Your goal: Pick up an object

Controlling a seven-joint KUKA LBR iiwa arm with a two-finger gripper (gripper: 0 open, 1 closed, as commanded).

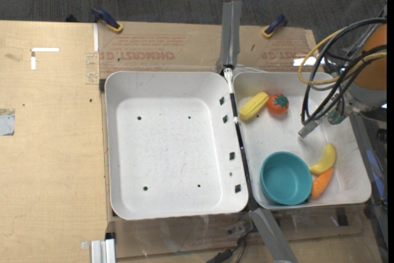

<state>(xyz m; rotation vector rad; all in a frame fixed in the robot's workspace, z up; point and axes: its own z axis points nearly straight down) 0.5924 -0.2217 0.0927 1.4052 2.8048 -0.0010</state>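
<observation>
Nothing has been picked up yet, as far as this view shows. All the objects lie in the right bin (363, 191): a yellow corn cob (253, 106) near the bin's upper left corner, with a red tomato (278, 104) just beside it on the right; a teal bowl (285, 178) at the lower edge; and a yellow banana (325, 159) resting against an orange carrot (322, 182), both touching or nearly touching the bowl's right side. The left bin (111, 132) holds none of them.

The arm (372, 64) sits at the right edge of the view, above the right bin's far corner, with black and yellow cables looping off it. A grey tip at about the middle right of the bin is probably the hand (308, 130), though it is small and partly lost among the cables, so I cannot tell whether it is open or closed. No object is visible in it, and it looks to be apart from every object, with the banana the nearest one, below and to its right.

By my reading the task is at its start: the approach, the closing on one object and the lift all remain. The banana or the tomato seem the easiest reach from here; the banana's contact with the carrot could make a clean grip harder.
</observation>
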